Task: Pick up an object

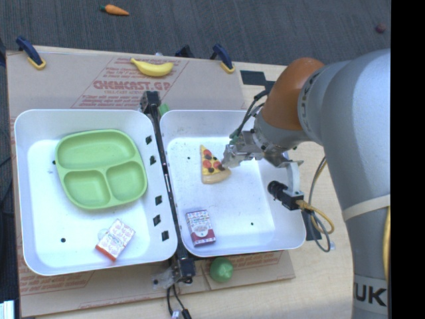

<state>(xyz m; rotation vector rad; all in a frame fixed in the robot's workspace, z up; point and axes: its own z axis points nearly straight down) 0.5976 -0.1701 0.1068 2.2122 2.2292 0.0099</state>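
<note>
A toy pizza slice (212, 164) lies in the upper middle of the right bin (265, 234). My gripper (233, 154) is low over that bin, right beside the slice's right edge and seemingly touching it. A small red and white box (199, 226) rests flat near the right bin's front edge. In the left bin (33, 198) sit a green divided plate (101, 167) and a red and white packet (115, 238). The arm's wrist and orange band (292, 102) cover the right bin's far right corner.
A toy banana (153, 66) lies on the cardboard behind the bins. A green ball (222, 269) sits on the cardboard in front of the right bin. A black camera unit and cable (292, 200) hang off the wrist over the bin's right wall. A carrot (116, 9) lies on the floor.
</note>
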